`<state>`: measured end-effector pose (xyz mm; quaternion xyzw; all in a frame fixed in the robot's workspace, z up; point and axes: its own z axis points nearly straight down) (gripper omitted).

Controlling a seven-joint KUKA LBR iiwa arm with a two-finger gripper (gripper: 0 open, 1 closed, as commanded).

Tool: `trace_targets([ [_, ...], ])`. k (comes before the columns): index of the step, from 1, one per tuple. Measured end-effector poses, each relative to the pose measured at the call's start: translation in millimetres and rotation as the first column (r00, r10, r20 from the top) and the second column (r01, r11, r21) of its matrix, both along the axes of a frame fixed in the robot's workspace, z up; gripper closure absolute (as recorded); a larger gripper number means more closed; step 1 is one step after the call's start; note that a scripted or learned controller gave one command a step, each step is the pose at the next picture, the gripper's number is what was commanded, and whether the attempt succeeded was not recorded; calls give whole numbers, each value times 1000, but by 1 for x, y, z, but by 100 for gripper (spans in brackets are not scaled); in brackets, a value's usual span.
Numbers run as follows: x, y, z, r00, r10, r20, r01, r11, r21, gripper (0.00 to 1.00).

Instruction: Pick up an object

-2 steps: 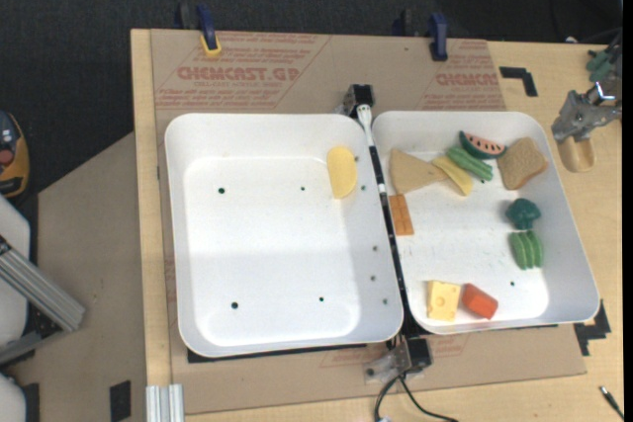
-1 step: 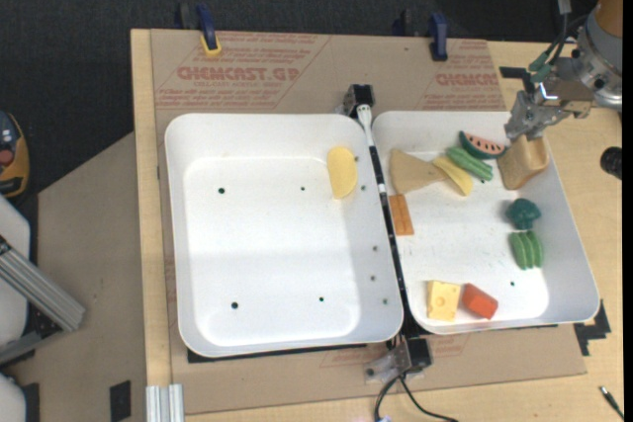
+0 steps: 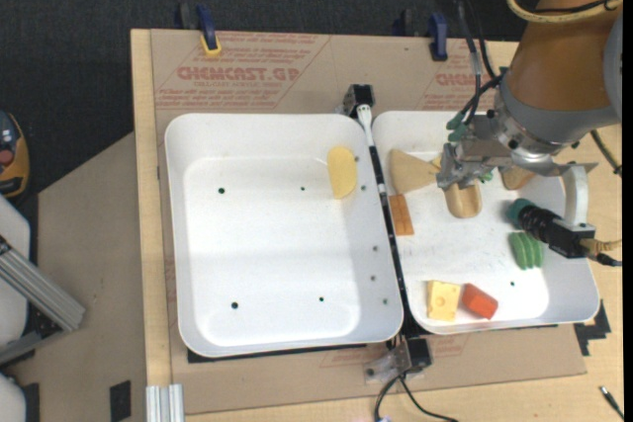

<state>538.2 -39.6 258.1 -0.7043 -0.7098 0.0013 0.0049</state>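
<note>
Pincer (image 3: pixel 463 175) hangs over the right bin (image 3: pixel 564 306), directly above a tan, stubby cylinder (image 3: pixel 462 203) that stands just on its near side, almost touching. Whether it is open or closed, I cannot tell. Judging by this, the coming move is a straight drop.
</note>
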Motion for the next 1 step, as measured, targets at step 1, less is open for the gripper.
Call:
trace_targets([
  [1,35,59,-79,1000,-1,0,1,1000,-2,100],
])
